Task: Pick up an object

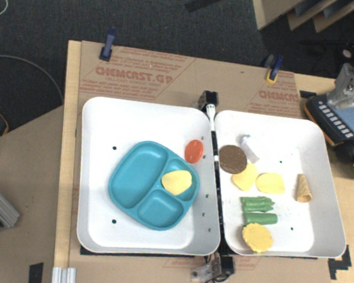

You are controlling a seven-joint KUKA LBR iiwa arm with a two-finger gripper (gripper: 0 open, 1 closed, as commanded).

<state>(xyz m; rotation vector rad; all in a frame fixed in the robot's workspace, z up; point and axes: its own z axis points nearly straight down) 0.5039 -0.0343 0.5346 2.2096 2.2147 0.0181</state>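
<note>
My claw [353, 85] sits off past the far right corner of the right bin [314, 135], a grey metal shape above a dark handset with a blue screen [342, 122]. I cannot tell how wide it stands, and I see nothing held in it or touching it.

Everything I could pick lies down and away from me, inside the bins. Closest to my claw in the right bin are a tan cone [303, 189] by the near wall and a small grey piece [247, 147], which touches a brown disc [232, 158]. Just beyond those are two pale yellow pieces [270, 182], side by side. Farther off are two green pieces [257, 204], one stacked against the other, and a round ribbed yellow piece [257, 237] just past them.

The left bin [92, 160] is well apart from my claw, across the black seam between the bins. It holds a teal divided plate [141, 178] with a yellow lump [176, 181] in the compartment on my side. An orange-red piece [194, 150] lies on the bin floor just beside the plate's rim.

Both bins rest on printed cardboard [134, 72], with a blue clamp [108, 44] on its far edge.
</note>
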